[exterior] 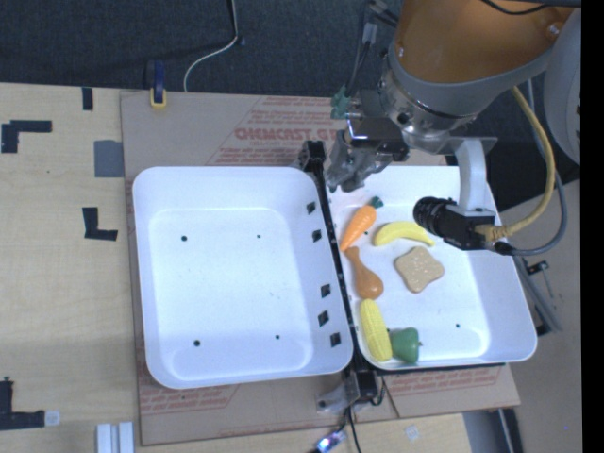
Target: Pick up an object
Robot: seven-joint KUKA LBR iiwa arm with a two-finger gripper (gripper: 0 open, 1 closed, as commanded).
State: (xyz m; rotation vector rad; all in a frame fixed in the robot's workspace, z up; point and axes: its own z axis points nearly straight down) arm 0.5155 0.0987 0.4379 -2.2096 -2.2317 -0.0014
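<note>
Cardboard covers the wooden desk (57,281) under two white bins. Toys lie in the right bin (491,328): carrot (358,226), banana (402,235), bread (418,269), drumstick (364,276), corn (375,329), pepper (405,344). Above its far left corner hangs the claw (347,173); whether it grips, I cannot tell.

Light wooden bench top (57,253) marked with black tape pieces (94,225), brown cardboard sheet (236,130) lay across it, dark blue-grey backdrop (142,17) behind, white cable (212,55) trailing down.
</note>
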